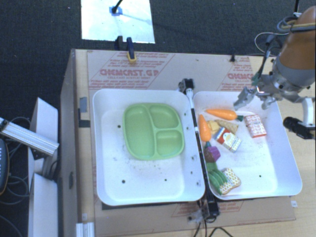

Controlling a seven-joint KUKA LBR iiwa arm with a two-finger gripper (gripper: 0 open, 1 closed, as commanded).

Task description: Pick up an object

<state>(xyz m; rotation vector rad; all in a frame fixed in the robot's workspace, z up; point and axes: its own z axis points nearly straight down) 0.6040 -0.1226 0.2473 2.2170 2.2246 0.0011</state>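
Note:
The right bin (276, 177) holds several toy foods. An orange carrot (221, 114) lies near its far edge, and a second orange piece (204, 128) sits against the left wall. Beside them are a white box with red print (255, 125), a small red and white carton (229, 139), a purple piece (212, 153), a green piece (214, 172) and a tan and green biscuit (228, 180). My gripper (254, 98) hangs over the bin's far edge, up and right of the carrot. It is open, with nothing between its fingers.
The left bin (113, 181) carries a green divided plate (153, 131). A ridge (195, 132) runs where the two bins meet. A black part of the arm (298, 126) juts over the right bin's right rim. A metal rail (27, 135) sits at the far left.

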